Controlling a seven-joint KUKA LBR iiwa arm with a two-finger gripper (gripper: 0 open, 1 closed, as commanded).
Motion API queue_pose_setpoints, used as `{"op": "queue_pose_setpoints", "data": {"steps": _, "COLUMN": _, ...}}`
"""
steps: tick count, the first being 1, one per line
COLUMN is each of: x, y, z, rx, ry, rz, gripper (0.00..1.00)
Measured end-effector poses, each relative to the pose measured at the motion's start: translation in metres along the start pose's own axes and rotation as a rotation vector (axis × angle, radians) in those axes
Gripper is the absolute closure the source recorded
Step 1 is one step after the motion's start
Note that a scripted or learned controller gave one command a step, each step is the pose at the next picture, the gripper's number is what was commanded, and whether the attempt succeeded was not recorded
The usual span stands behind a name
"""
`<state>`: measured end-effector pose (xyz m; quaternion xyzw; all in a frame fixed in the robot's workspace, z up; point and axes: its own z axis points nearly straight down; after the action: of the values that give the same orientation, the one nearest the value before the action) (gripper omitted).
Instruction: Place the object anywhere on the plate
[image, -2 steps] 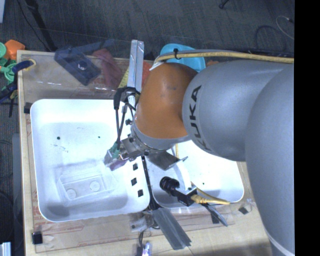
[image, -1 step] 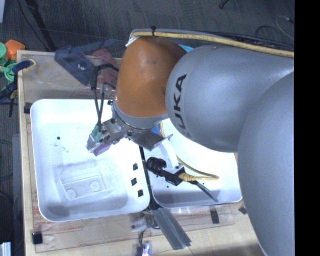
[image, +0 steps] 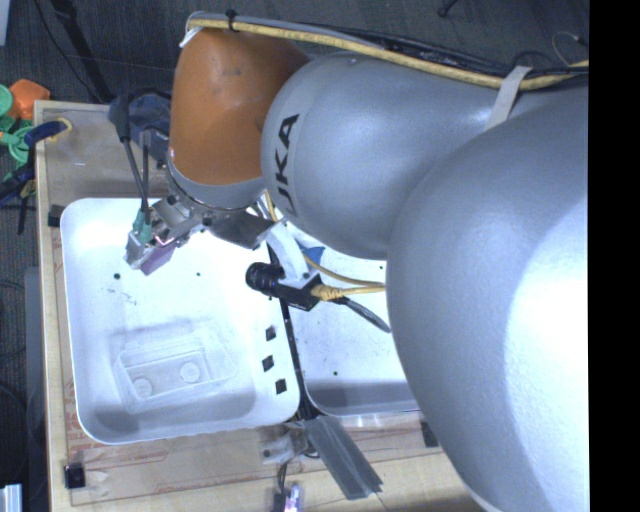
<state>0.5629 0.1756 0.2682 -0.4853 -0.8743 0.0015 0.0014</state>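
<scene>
Grey arm (image: 400, 150) behind jaws hides bin (image: 352, 396).

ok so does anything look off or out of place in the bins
Nothing looks spilled or broken. A clear plastic tray lies flat in the left bin, turned slightly askew to its walls. The end effector hangs over that bin's far end. The arm hides most of the right bin.

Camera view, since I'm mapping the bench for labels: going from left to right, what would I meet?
Green and orange clutter off the bench → left bin's left wall → clear plate → small black squares → right bin. The pincer is left out, as it overlaps the plate in this order.
</scene>
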Motion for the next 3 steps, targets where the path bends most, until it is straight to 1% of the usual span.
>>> {"op": "queue_pose_setpoints", "data": {"steps": 1, "x": 0.039, "y": -0.003, "z": 0.037, "rx": 0.003, "ry": 0.0, "rz": -0.152, "gripper": 1.0}}
{"op": "queue_pose_setpoints", "data": {"steps": 2, "x": -0.02, "y": 0.029, "z": 0.038, "rx": 0.0, "ry": -0.001, "rz": -0.107, "gripper": 1.0}}
{"op": "queue_pose_setpoints", "data": {"steps": 3, "x": 0.035, "y": -0.008, "z": 0.005, "rx": 0.0, "ry": 0.0, "rz": -0.332, "gripper": 1.0}}
